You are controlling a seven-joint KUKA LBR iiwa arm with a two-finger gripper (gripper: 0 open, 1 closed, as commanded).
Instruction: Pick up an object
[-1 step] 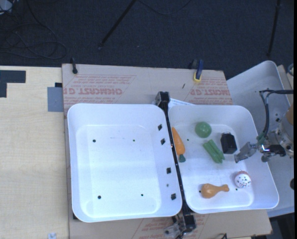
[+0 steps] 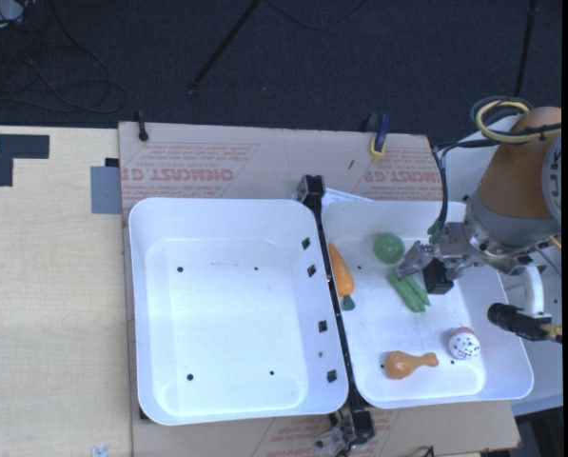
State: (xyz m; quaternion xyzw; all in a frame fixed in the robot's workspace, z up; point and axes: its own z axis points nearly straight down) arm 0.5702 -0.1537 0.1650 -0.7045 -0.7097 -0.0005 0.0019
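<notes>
In the camera view, the grey arm (image 2: 517, 193) reaches in from the right over the right bin (image 2: 498, 388), its gripper (image 2: 426, 267) low beside a long green vegetable toy (image 2: 409, 290). Whether its jaws are wide or narrow cannot be told here. Just left of the gripper sits a green ball (image 2: 389, 248). An orange carrot (image 2: 340, 268) lies along the bin's left wall. Near the front edge lie an orange gourd-shaped toy (image 2: 406, 363) and, close by, a white speckled ball (image 2: 463, 345). The left bin (image 2: 150, 388) sits alongside on the desk (image 2: 46, 293).

One fixed camera above the bench (image 2: 55, 284) — slanted downward over both white bins (image 2: 228, 212) — arm (image 2: 517, 184) from right.
</notes>
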